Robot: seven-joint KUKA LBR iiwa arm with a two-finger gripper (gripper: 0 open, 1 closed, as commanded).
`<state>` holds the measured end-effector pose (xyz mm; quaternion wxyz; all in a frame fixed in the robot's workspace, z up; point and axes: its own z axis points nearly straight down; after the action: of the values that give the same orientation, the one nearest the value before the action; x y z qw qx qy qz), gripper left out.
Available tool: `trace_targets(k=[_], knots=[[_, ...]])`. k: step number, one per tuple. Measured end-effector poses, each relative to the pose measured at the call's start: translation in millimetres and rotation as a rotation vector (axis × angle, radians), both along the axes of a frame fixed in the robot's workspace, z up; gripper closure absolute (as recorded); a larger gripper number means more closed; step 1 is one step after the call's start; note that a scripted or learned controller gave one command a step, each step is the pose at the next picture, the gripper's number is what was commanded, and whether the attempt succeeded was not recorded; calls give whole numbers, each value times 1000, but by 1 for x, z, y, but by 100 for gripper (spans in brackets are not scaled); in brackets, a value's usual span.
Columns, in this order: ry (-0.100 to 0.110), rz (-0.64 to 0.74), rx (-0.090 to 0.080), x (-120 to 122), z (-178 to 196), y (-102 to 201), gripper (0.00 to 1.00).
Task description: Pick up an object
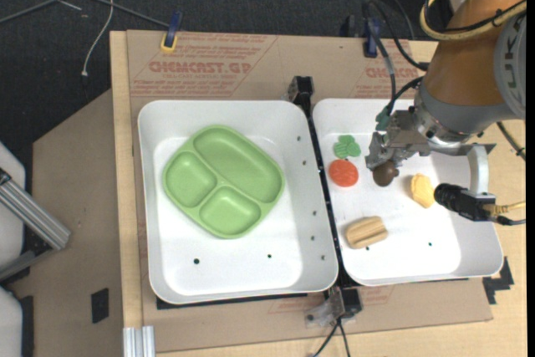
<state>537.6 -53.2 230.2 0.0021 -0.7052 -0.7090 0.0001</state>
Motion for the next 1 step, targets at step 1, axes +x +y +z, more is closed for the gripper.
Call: trace_targets(k=[1], knots=[[-5, 1, -1, 10, 8, 58, 100]])
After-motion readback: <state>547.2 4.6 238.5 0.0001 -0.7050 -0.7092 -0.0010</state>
